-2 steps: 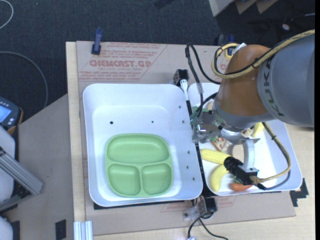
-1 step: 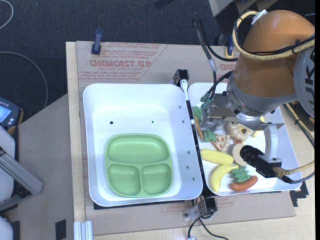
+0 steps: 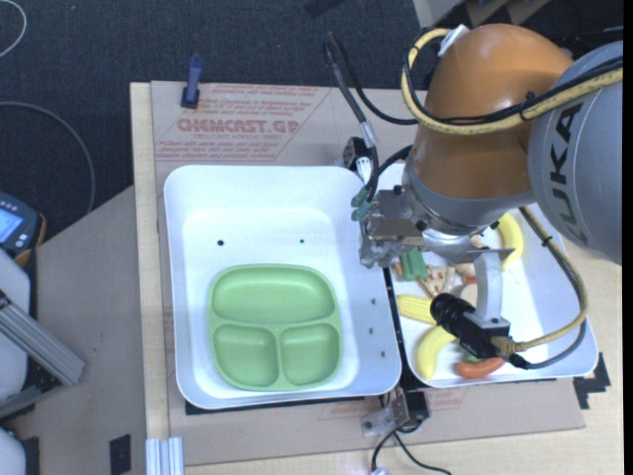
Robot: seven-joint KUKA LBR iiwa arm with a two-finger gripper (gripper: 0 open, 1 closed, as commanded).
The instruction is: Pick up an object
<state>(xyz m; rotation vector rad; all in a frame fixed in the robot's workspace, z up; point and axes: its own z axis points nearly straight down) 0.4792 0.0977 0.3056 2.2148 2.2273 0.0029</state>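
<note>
The banana [image 3: 436,349], judged light, smooth and curved, should be gripped mid-length; the gripper [image 3: 420,265] state cannot be determined.

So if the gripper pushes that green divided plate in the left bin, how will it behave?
The green divided plate looks like stiff moulded plastic, probably light. It lies flat, so it would likely slide across the smooth left bin rather than tip or roll.

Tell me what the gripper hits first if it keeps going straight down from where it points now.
Probably the pile of toy food in the right bin: the gripper hangs over its left end. Depth is unclear from above, so which piece is a guess.
</note>
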